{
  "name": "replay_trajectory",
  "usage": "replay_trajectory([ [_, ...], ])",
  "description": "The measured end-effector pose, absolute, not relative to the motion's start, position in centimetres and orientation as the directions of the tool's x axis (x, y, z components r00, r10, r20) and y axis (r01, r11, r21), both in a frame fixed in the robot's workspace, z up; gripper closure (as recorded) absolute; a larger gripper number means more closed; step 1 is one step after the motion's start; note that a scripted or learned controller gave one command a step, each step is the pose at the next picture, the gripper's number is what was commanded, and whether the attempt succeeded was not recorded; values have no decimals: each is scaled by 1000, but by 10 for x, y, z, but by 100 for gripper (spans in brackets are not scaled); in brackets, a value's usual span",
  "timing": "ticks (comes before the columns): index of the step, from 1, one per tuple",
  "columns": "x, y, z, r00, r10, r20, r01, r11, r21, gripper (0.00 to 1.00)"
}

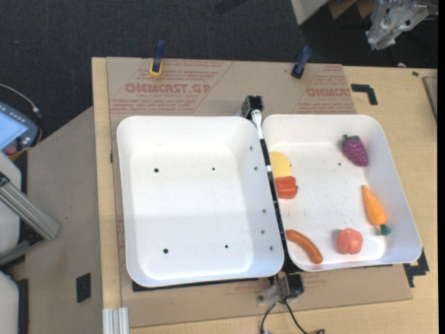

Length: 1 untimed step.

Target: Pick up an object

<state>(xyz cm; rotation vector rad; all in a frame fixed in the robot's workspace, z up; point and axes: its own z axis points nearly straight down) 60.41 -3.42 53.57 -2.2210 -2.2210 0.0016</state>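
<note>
Surface (208, 82): a bench topped with a brown sheet of cardboard; two white bins sit on it side by side, touching along their inner walls.
Writing: "CHEMCAST G.P." is printed in red on the cardboard at about 11 o'clock, and again, partly cut off by the bin, at about 1 o'clock.
Clamps: a blue and yellow clamp (157, 61) and a dark blue clamp (302, 61) grip the far edge of the cardboard, probably to keep the sheet from sliding.
Left bin (139, 138): bare white floor with four small dark holes.
Right bin (396, 207): holds all the toy foods, so the pick must be made here.
Purple grapes (354, 149): at 2 o'clock in the right bin, well apart from the rest.
Yellow piece (279, 163): against the inner wall at 9 o'clock, touching the red pepper (286, 187) just below it; too blurred to name more closely.
Carrot (373, 209): lies along the outer wall at 4 o'clock, leafy end toward the near side.
Strawberry-like red fruit (350, 241): at 5 o'clock, near the carrot's tip.
Sausage (304, 246): lies slanted at 7 o'clock, near the corner.
End effector (391, 16): a pale metal assembly at the frame's 1 o'clock, beyond the bins and well clear of the toys; I cannot tell its state from here.
Task stage: judged not yet begun, since nothing is grasped; the grapes, standing alone, look the easiest target.
</note>
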Motion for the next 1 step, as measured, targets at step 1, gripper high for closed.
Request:
replay_trajectory([
  [1, 669, -27, 534, -2, 1000, -1, 1000, 2, 4, 100],
])
